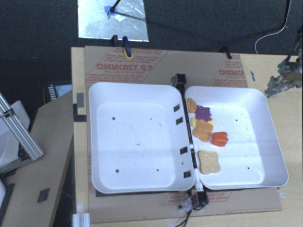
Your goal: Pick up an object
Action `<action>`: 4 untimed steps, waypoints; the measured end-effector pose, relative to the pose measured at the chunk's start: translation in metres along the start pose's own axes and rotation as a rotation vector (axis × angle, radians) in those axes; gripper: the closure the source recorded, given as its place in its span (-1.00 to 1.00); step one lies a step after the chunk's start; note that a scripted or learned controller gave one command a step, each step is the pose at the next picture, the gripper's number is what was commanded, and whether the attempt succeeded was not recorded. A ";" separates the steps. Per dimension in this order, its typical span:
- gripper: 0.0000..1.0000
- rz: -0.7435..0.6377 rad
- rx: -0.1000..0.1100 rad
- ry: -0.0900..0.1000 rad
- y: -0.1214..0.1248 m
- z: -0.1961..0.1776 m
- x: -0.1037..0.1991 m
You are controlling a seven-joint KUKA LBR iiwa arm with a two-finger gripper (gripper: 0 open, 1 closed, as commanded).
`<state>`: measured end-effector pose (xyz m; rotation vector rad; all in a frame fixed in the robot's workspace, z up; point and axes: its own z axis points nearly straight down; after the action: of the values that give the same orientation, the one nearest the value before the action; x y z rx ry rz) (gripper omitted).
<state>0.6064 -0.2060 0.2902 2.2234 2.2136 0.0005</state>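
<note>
Bench with two shallow white bins side by side. Left bin (137, 136): bare floor, nothing lying in it. Right bin (246, 141): five small toy food pieces, all crowded against its left wall beside the divider (187, 136) where the bins meet. Contents, far to near: an orange rounded piece (191, 105) at the wall; a purple grape cluster (203, 112) touching it; a yellow piece (208, 122), mostly hidden beneath its neighbours; an orange-brown flat piece (202, 130) overlapping the yellow one; a red pepper (219, 138) just beside it; a tan bread slice (209, 161) lying flat and a little apart from the rest, nearest the camera. Gripper (279, 84): at the right edge of the view, above the bench outside the right bin's far right corner, well apart from every piece — whether its jaws are spread or pressed together cannot be told from this angle, and nothing is seen between them. Task status, as judged: no object picked yet; approach not begun. Risks: the pieces sit tight to the wall, so a descending finger could strike the rim or divider; the overlapped cluster invites a pinch on two pieces or a glancing push; the bread slice lies low and flat and may slip out — the pepper looks the easiest target.
</note>
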 end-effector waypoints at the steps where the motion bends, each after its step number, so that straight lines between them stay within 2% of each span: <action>1: 1.00 -0.002 0.002 0.003 -0.094 -0.038 -0.002; 2: 1.00 -0.010 -0.019 -0.004 -0.112 -0.225 0.014; 3: 1.00 -0.018 0.000 0.004 -0.119 -0.203 0.102; 4: 1.00 -0.013 -0.004 0.003 -0.119 -0.248 0.151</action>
<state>0.4869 -0.0541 0.5374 2.2080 2.2281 0.0082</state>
